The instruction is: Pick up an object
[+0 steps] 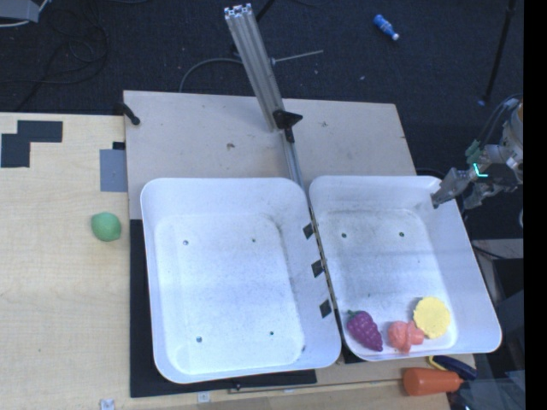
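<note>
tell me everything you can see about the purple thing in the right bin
The purple thing looks like a small toy bunch of grapes, bumpy and probably plastic, dark magenta-purple. It lies flat on the floor of the right bin, in the near left corner close to the wall, its narrow end pointing toward the near right. An orange-pink toy lies just to its right; whether they touch is unclear. The gripper is far from it.
</note>
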You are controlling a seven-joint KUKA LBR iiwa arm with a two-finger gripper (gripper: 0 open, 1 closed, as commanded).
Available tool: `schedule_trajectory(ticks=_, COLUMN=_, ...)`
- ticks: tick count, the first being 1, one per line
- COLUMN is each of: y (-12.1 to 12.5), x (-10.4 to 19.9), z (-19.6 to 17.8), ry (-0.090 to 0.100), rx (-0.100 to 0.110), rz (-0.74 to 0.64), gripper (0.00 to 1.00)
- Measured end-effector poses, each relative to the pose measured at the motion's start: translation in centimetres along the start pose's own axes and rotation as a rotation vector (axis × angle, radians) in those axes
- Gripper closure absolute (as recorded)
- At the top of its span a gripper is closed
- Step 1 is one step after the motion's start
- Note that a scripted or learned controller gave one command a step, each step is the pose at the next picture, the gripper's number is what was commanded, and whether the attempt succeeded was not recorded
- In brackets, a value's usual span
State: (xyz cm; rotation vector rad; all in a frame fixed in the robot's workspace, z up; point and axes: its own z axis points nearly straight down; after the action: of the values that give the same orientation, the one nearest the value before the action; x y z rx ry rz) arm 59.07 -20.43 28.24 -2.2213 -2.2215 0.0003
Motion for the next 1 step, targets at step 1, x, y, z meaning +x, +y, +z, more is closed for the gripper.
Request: schedule_trajectory(ticks=1, y=0.0, x=0.0, z=0.0, ry=0.0, rx=0.0, rz=0.0, gripper=0.0)
